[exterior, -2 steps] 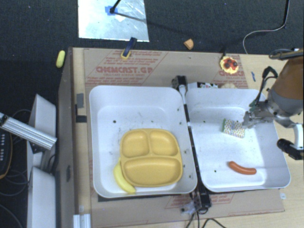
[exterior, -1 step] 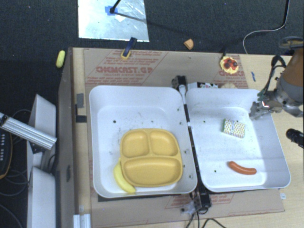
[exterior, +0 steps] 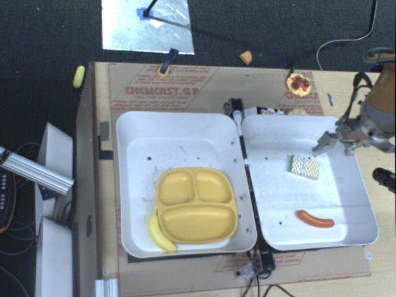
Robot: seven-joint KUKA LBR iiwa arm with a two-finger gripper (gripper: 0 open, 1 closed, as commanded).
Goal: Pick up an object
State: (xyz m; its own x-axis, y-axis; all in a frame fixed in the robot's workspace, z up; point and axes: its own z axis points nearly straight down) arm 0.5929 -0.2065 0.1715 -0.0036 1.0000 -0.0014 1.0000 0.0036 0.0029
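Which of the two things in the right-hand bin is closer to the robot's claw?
The patterned sponge, lying just below-left of the gripper. The sausage lies farther away, toward the bin's near edge.

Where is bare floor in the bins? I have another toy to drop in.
Right bin: bare along the divider, left of the sponge and hot dog. Left bin: bare strip behind the yellow plate; its front is crowded, with the banana.

Light: even and bright, from above
Glare: on the shiny silver metal sheet (exterior: 147,16) on the floor
Shadows: soft, short
Sharpness: slightly grainy
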